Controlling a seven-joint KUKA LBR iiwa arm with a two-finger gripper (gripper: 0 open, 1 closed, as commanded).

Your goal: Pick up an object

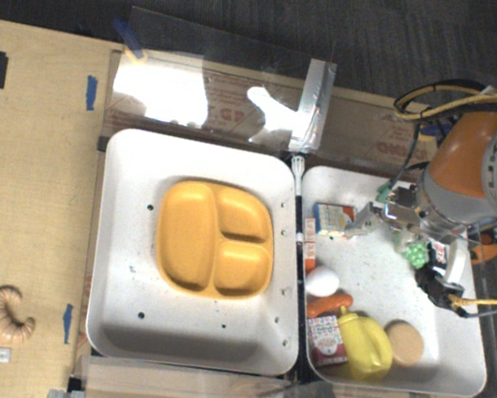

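The right bin (461, 369) holds several small items. A blue and white carton (329, 219) lies at its far left, with a white egg (322, 281) and an orange-red sausage-like piece (331, 303) below it. Nearer the front are a yellow bottle (365, 346), a red-labelled packet (325, 338) and a round tan disc (405, 343). A small green object (417, 256) lies under the wrist. My gripper (375, 216) hangs low over the far part of this bin, just right of the carton. Nothing shows in its grasp.
The left bin (121, 219) carries a yellow divided plate (216, 238). A tan croissant-shaped toy (9, 313) lies on the bench at the left, outside the bins. A clear panel and metal bracket (313, 105) stand behind the bins. Cables (447, 286) trail from the wrist.
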